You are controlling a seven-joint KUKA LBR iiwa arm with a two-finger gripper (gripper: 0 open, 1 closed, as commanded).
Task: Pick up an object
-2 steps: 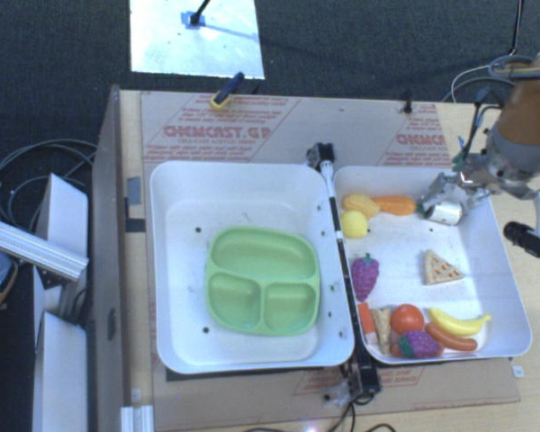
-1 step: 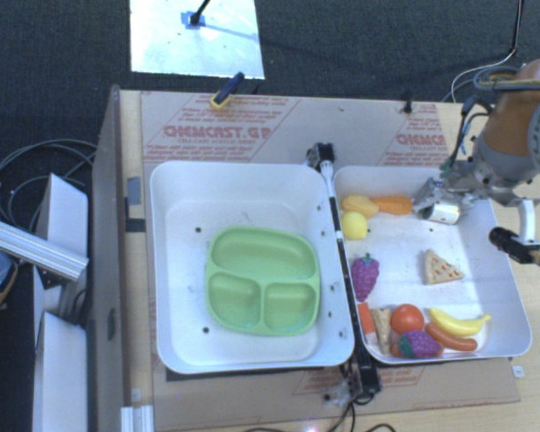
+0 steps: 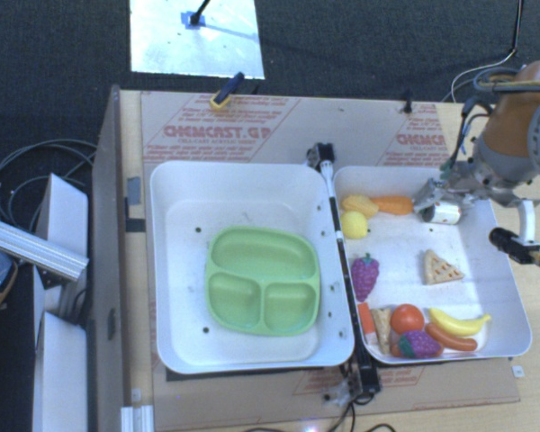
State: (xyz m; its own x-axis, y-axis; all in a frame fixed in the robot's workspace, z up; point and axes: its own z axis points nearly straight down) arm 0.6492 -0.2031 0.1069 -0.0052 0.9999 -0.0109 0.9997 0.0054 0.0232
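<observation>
Bins, two, white, shallow, side by side on a board-covered bench.

Left bin [image 3: 175, 241]: holds one green tray [image 3: 263, 280] with three compartments, lying flat near the middle. Bare floor runs all round it, widest along the far and left walls.

Right bin [image 3: 499, 286]: toy food. Against the far-left wall, a carrot [image 3: 394, 205] touching a pale yellow piece [image 3: 360, 204]; just beside them a lemon [image 3: 354, 226] near the divider. Purple grapes [image 3: 364, 275] lower along the divider. Pizza slice [image 3: 442, 268] alone near the middle, open floor on every side of it. Crowded near corner: tomato [image 3: 407, 318], second grape bunch [image 3: 420, 343], sausage [image 3: 452, 338], banana [image 3: 460, 321], and an orange stick [image 3: 367, 319] against the divider, most of them touching. Open floor lies between the pizza slice and the far wall.

Gripper [image 3: 439, 207]: low over the far part of the right bin, just right of the carrot, arm [image 3: 515, 124] coming in over the right wall. Finger opening: cannot tell. Nothing visibly between the fingers.
</observation>
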